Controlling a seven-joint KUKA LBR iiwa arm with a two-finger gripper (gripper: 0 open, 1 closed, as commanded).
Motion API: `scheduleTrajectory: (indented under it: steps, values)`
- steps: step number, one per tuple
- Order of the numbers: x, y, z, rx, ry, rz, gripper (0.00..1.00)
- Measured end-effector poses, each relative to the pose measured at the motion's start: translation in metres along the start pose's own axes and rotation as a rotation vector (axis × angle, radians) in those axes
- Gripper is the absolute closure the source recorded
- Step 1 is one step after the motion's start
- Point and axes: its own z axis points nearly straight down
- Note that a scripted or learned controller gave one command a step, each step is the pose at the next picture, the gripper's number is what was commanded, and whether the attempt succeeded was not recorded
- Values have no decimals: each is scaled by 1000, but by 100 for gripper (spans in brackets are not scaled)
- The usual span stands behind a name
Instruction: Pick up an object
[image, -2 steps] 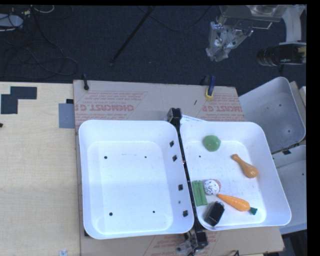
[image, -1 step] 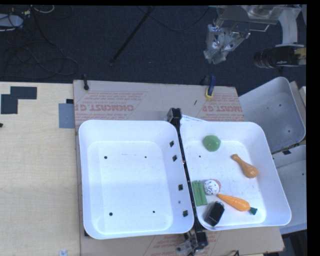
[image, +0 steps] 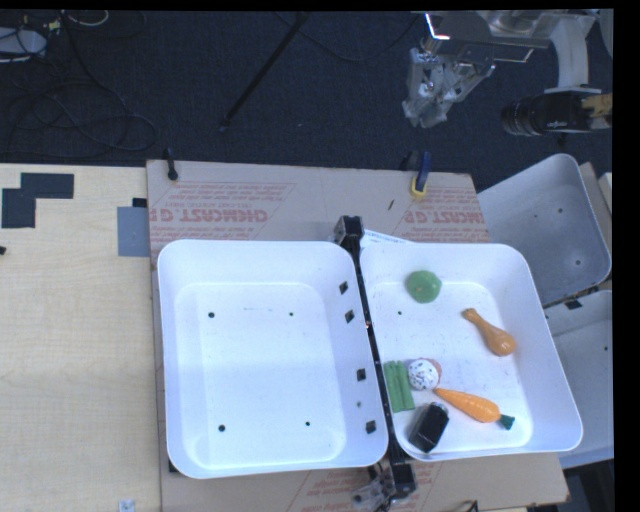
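I see the fingers (image: 432, 95) parked high above the worktop.
Too blurred; I cannot tell their opening; carrot (image: 469, 403) far below.

Well below the raised gripper (image: 432, 100), the right bin (image: 540, 300) holds a green ball (image: 423, 286) nearest it, an orange drumstick-shaped toy (image: 488, 332) beyond, and farthest, clustered, a green block (image: 399, 385), speckled white ball (image: 424, 373), carrot (image: 470, 404) and black object (image: 429, 426).

flat brown printed cardboard sheet (image: 300, 205) lay under both bins | yellow-handled clamp (image: 420, 183) gripped its far edge | pale wooden benchtop (image: 70, 330) stretched left | dark carpet floor (image: 200, 80) lay beyond
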Motion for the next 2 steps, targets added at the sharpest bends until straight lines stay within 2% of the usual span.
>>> scheduleTrajectory:
  steps: [1, 2]
  values:
    - [-54, 0, 0, 1, -1, 6, 100]
    - [-43, 0, 0, 1, 0, 1, 100]
